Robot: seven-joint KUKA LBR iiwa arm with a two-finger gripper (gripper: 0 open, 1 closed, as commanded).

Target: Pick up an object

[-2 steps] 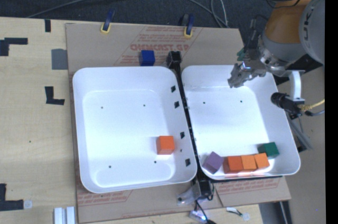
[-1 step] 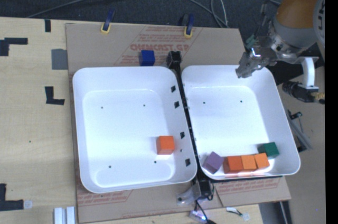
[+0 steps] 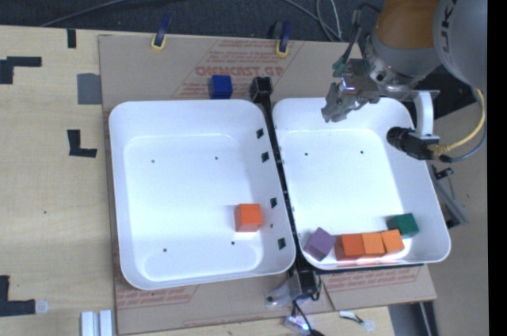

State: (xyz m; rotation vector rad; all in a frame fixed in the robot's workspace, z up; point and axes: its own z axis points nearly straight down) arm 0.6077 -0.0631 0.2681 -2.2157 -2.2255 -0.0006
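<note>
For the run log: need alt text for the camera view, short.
A grey arm's gripper hovers over the far edge of the right bin, nothing visibly in it. That bin's near edge holds a purple block, three orange blocks and a green block; the left bin holds one orange cube.

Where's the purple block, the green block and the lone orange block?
purple block point(image 3: 319, 243), camera view, its top face
green block point(image 3: 405, 225), camera view, its top face
lone orange block point(image 3: 249, 216), camera view, its top face
</note>
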